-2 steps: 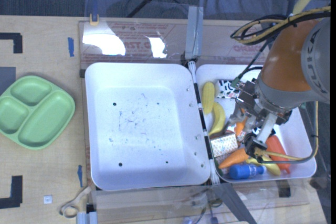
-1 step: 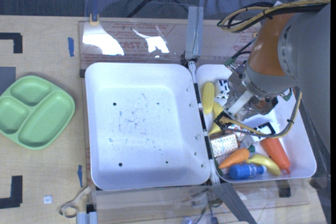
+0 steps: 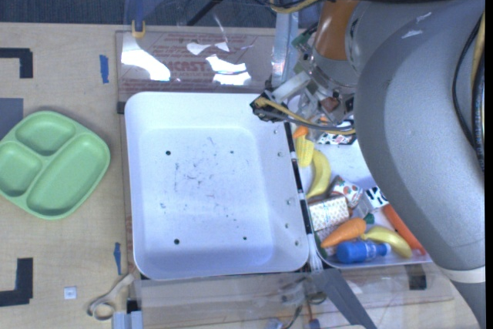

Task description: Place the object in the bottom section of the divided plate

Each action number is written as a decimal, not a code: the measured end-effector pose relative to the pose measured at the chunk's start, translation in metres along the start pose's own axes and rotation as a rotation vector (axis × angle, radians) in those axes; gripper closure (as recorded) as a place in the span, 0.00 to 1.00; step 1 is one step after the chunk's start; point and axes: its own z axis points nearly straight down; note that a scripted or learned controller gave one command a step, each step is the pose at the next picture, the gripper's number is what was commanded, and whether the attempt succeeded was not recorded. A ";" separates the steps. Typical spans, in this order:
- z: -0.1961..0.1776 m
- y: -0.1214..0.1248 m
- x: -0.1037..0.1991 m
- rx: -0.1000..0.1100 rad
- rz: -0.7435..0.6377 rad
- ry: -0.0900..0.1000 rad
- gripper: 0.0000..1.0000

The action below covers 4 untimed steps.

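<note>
The green divided plate (image 3: 65, 173) lies on the wooden bench at the far left, outside both bins, with nothing in its three sections. Its large section faces the lower right. My gripper (image 3: 312, 108) hangs over the top left corner of the right bin (image 3: 339, 262), wrapped in cables, just above a yellow banana (image 3: 317, 169). The wrist and cables hide what lies under the gripper. Other toys lie in that bin: an orange carrot (image 3: 344, 231), a blue bottle (image 3: 358, 250), a patterned box (image 3: 330, 210) and a second banana (image 3: 389, 237).
The left bin (image 3: 154, 119) is a wide white tray between the plate and the gripper. My grey arm (image 3: 416, 127) covers most of the right bin. A clear plastic sheet (image 3: 192, 58) lies behind the left bin.
</note>
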 end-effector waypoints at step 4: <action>-0.026 -0.180 0.046 0.000 0.258 0.002 0.00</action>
